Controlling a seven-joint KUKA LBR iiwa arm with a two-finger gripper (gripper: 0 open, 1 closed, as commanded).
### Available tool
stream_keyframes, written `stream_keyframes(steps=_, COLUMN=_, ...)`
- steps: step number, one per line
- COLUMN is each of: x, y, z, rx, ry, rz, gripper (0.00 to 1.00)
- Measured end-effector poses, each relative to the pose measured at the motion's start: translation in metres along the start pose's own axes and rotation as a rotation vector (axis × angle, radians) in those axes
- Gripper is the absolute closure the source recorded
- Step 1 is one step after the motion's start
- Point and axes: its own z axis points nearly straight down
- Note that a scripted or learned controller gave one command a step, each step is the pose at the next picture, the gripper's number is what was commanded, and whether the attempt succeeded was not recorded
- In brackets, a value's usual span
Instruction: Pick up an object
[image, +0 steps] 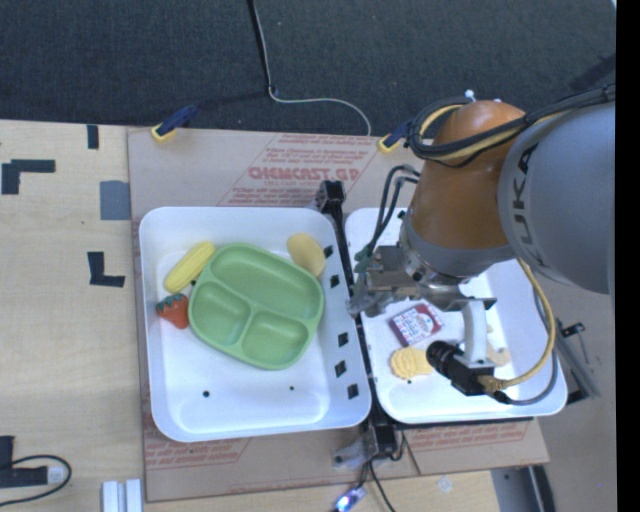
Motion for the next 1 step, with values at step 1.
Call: stream_keyframes(steps=1, x=-0.0376, y=-0.0115, z=-0.1247, rx=-0.01, ry=-0.002, rz=0.009, gripper=1.0)
